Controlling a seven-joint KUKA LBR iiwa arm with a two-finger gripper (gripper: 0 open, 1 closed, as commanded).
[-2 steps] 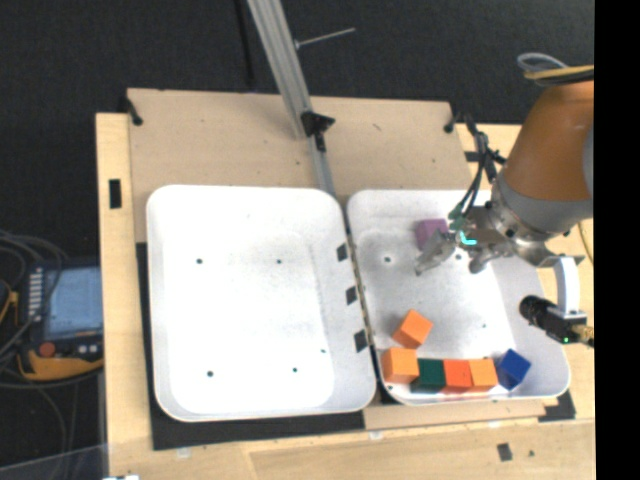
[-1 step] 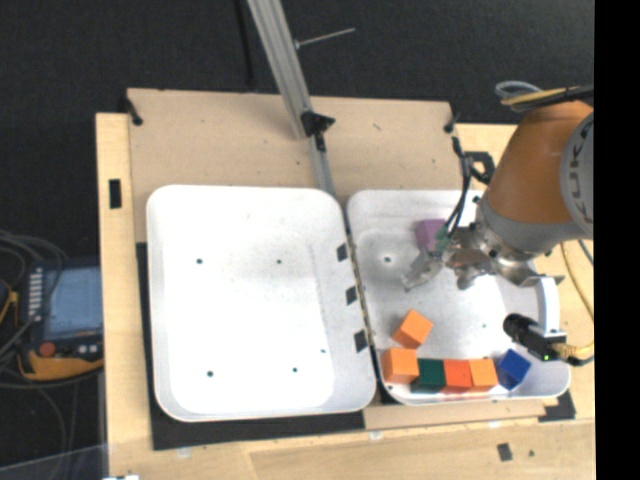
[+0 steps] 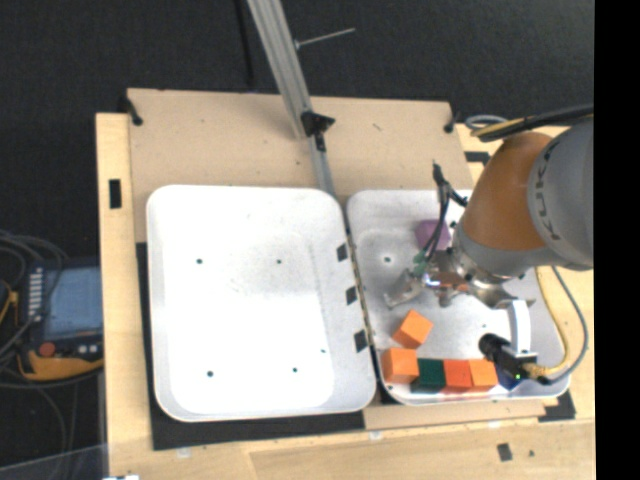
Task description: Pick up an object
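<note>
The arm (image 3: 520,203) is reaching in from the right and hanging low over the right bin (image 3: 372,213), with the jaws (image 3: 428,280) sitting near the middle of that bin's floor. How far apart they are standing cannot be told from this angle, as the wrist is covering most of them, and nothing is showing between them.

The candidates are lying close by. An orange block (image 3: 413,327), tilted on the floor, is sitting just in front of the jaws toward the surface's front edge. Along the bin's front wall a row is running: another orange cube (image 3: 402,365), a dark green block (image 3: 431,374), and two more orange blocks (image 3: 470,374). A purple object (image 3: 430,234) is peeking out behind the wrist toward the back edge.

The step appears to be the descent and alignment before a grasp. Next, the jaws are likely needing to shift toward the tilted orange block and settle around it before closing and lifting.

The left bin (image 3: 245,298) is lying beside it.
</note>
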